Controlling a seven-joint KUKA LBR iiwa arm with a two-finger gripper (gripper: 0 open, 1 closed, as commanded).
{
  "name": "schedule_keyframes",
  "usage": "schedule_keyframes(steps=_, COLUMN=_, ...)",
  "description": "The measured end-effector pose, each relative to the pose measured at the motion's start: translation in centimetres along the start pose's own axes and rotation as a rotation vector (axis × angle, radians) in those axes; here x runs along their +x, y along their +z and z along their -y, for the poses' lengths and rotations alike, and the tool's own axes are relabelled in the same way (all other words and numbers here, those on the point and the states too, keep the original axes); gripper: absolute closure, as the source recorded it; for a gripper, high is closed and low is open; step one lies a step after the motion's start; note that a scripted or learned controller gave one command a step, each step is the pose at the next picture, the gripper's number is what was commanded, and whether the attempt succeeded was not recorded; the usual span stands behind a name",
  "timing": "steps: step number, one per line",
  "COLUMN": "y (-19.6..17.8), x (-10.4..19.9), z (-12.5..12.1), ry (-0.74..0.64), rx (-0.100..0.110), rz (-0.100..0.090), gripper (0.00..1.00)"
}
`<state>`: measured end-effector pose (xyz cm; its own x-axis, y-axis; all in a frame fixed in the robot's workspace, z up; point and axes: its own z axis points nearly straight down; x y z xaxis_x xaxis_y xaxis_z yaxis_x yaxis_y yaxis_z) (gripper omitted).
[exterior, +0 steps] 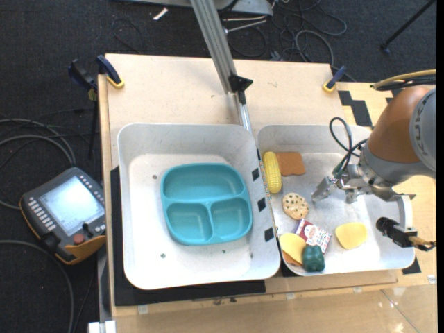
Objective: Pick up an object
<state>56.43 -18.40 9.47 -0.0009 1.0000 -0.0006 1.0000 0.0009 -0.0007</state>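
In the right bin point(388, 255) lie a corn cob point(272, 172), a brown toast slice point(291, 163), a chocolate-chip cookie point(295, 205), a red-and-white packet point(316, 236), a yellow wedge point(291, 245), a dark green piece point(313, 259) and a pale yellow chip point(351, 235). My gripper point(334, 193) hangs over the bin's bare middle, right of the cookie and above the yellow chip. Its fingers are spread open, with nothing between them.
The left bin point(139, 255) holds a teal divided plate point(207, 203). A slanted metal pole point(220, 47) ends at the bins' shared wall. A teach pendant point(64, 214) lies off the bench at left. Clamps sit at the bench's back corners.
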Motion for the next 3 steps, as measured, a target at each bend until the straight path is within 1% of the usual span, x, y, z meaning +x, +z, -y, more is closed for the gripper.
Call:
schedule_keyframes(steps=1, y=-1.1, x=0.0, z=-0.1, ry=-0.001, rx=-0.003, rz=0.0, gripper=1.0)
schedule_keyframes(steps=3, y=-10.6, x=1.5, z=-0.7, ry=-0.004, rx=-0.006, rz=0.001, gripper=1.0)
